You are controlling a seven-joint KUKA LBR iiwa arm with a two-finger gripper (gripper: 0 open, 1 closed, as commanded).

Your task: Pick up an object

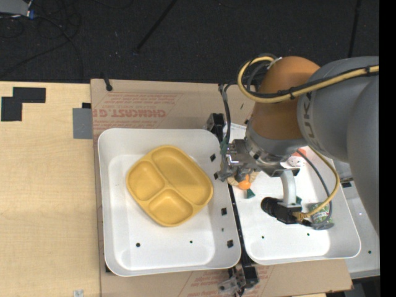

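Note:
My gripper [237, 171] hangs low over the left edge of the right bin [291, 249], next to the wall between the two bins. Just beneath it I see a small orange object [245, 183] with a small green piece [250, 193] beside it. The wrist hides whether the orange object sits between the fingers or only lies under them. A yellow divided plate [169, 184] with three compartments lies flat in the left bin [161, 255], apart from the gripper.
The bulky grey arm with its orange band [281, 104] covers the back of the right bin. A small red and white item [297, 160] peeks out under the arm. Both bins rest on a cardboard sheet [154, 107].

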